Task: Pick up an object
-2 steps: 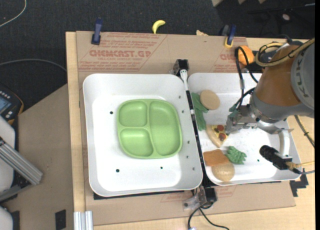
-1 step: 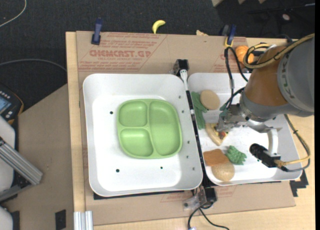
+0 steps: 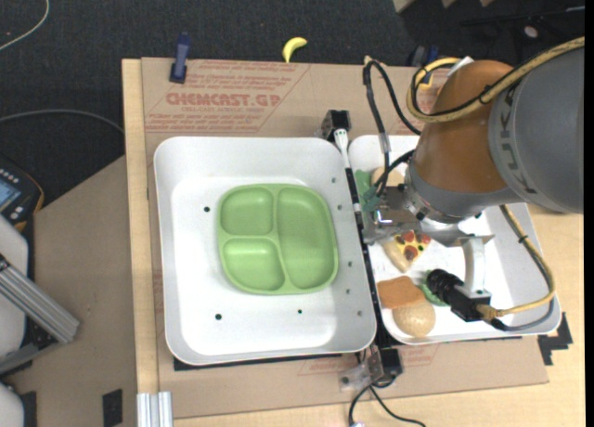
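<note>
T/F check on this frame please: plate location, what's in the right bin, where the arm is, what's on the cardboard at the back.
1. The green divided plate lies in the left bin. True.
2. The arm hangs over the left bin. False: it is over the right bin.
3. A pizza slice toy lies in the right bin. True.
4. The plate holds a bread roll. False: its compartments are bare; the roll is in the right bin.
5. A small yellow banana lies at the cardboard's far edge. True.
</note>
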`<action>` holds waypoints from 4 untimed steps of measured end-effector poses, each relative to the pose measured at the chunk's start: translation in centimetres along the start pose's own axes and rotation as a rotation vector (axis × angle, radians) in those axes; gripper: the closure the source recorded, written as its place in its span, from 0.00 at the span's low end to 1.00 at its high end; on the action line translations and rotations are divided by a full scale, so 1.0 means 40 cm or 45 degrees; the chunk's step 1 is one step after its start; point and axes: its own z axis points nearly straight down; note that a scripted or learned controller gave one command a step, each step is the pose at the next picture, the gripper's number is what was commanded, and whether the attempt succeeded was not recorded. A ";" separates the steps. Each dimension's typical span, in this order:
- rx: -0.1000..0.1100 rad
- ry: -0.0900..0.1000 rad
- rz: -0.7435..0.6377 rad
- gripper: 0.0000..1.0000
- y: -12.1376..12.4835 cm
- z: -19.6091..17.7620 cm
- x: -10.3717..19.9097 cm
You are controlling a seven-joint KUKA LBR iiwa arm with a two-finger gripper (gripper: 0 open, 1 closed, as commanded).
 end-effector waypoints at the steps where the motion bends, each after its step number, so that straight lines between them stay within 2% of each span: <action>1: 0.003 -0.004 0.005 1.00 0.159 0.016 0.129; 2: 0.020 -0.005 0.016 1.00 -0.017 0.016 0.123; 3: -0.014 0.004 0.000 1.00 -0.017 -0.453 0.323; 4: 0.025 -0.010 0.019 1.00 -0.078 -0.190 0.240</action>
